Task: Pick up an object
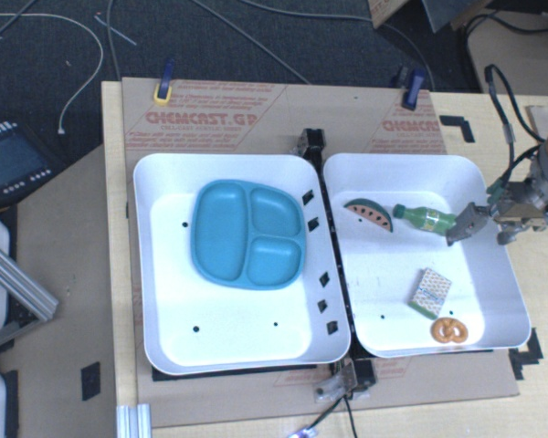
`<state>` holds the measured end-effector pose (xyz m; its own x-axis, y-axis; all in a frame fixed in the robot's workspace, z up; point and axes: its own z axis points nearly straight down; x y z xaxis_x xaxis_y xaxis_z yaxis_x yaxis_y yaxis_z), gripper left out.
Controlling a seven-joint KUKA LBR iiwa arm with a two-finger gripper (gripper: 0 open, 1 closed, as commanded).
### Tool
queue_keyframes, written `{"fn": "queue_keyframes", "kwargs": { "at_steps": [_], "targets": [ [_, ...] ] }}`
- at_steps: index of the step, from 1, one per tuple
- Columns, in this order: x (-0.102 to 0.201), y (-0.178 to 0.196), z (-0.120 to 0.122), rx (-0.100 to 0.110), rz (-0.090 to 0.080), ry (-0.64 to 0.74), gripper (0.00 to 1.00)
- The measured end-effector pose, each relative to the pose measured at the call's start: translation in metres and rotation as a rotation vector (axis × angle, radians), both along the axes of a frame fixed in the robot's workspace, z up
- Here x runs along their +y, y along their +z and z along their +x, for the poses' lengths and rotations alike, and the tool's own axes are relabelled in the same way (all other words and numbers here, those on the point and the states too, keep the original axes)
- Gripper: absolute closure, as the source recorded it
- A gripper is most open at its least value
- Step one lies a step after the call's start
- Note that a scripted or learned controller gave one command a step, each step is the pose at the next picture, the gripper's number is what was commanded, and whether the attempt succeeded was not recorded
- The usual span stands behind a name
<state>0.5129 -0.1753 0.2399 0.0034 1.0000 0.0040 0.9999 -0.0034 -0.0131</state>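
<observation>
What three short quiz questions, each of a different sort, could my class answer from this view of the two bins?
1. True or false: the blue divided plate lies in the right bin.
2. Which thing lies nearest the gripper: A pretzel, B green bottle, C watermelon slice?
3. Fill in: the small box lies just above the ____.

Key: 1 false, it lies in the left bin; 2 B; 3 pretzel.
</observation>
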Motion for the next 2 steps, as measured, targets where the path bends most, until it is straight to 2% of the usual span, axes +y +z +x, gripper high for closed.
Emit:
{"fn": "queue_keyframes", "kwargs": {
  "at_steps": [1, 2],
  "targets": [
    [0.000, 0.006, 0.002, -0.012, -0.003, 0.004, 0.00],
    [-0.006, -0.041, 0.007, -0.007, -0.001, 0.003, 0.00]
  ]
}}
